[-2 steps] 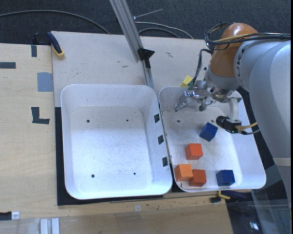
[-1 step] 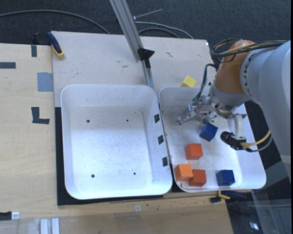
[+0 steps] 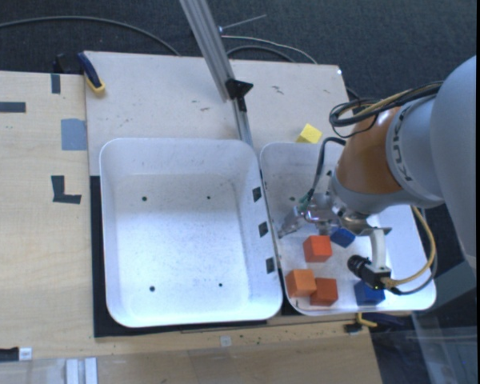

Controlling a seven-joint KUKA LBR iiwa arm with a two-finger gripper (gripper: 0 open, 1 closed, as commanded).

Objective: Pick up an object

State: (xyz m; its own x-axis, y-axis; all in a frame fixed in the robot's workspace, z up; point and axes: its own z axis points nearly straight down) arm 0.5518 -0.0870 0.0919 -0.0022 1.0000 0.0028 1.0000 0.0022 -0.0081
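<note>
My gripper (image 3: 298, 219) hangs low over the left-middle of the right bin (image 3: 292, 162), reaching in from the right under the orange-banded wrist. An orange block (image 3: 318, 249) lies just below and to the right of it, apart from it. Two more orange blocks (image 3: 301, 282) (image 3: 326, 292) sit side by side near the bin's front edge. A blue block (image 3: 343, 237) rests partly under the wrist, and another blue block (image 3: 370, 294) lies at the front right beside a black cable fitting. Nothing shows held in the gripper.
The left bin (image 3: 112, 214) stands beside the right one, their walls touching. A yellow block (image 3: 309, 134) lies on the bench behind the right bin. A slanted metal rail (image 3: 212, 46) crosses the bench's back. Arm cables (image 3: 408, 274) loop over the right bin's right side.
</note>
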